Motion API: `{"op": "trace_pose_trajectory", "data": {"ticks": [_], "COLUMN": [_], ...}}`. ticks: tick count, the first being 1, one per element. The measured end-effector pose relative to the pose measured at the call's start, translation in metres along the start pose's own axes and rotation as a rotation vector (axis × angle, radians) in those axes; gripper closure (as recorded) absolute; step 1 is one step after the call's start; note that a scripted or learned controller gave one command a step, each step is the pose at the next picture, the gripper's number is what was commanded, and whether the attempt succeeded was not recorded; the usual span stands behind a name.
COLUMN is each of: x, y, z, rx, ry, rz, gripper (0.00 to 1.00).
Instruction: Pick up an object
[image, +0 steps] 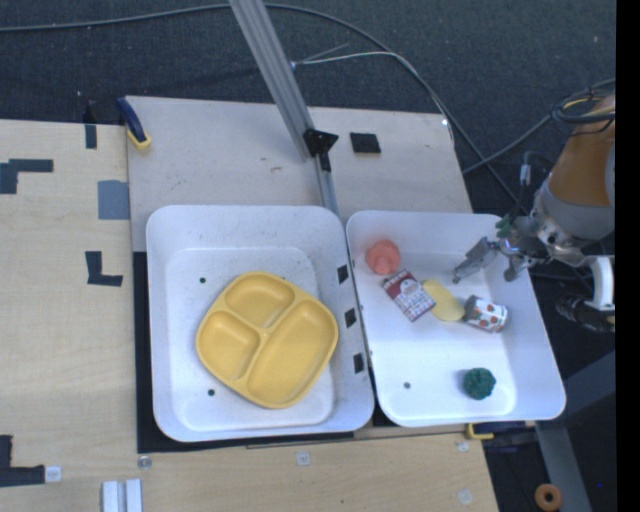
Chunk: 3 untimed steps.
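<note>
One smooth three-compartment yellow plastic plate, rounded corners.

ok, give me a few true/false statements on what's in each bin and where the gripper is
1. The yellow divided plate lies in the left bin. True.
2. The green ball sits in the left bin. False: it sits in the right bin, near its front corner.
3. The gripper hangs over the right bin's far right part. True.
4. The pink object is between the gripper's fingers. False: it lies apart from the gripper, near the bin's left wall.
5. The small red-and-white packet lies beside a yellow object. True.
</note>
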<state>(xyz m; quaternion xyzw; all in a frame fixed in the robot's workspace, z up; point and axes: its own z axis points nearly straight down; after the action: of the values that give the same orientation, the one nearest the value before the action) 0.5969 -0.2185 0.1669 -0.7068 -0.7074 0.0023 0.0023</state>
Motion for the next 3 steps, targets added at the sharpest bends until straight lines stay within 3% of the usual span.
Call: {"op": "trace_pose_trajectory", "data": {"ticks": [1,2,3], "x": [-0.004,-0.004,-0.002], "y": [0.007,0.008,0.012], "z": [0.05,0.036,-0.007], "rx": [0.0,-0.005,-0.01], "ry": [0.0,-0.001,-0.001], "rz": [-0.001,-0.002,-0.001], "gripper": [0.0,1.0,1.0]}}
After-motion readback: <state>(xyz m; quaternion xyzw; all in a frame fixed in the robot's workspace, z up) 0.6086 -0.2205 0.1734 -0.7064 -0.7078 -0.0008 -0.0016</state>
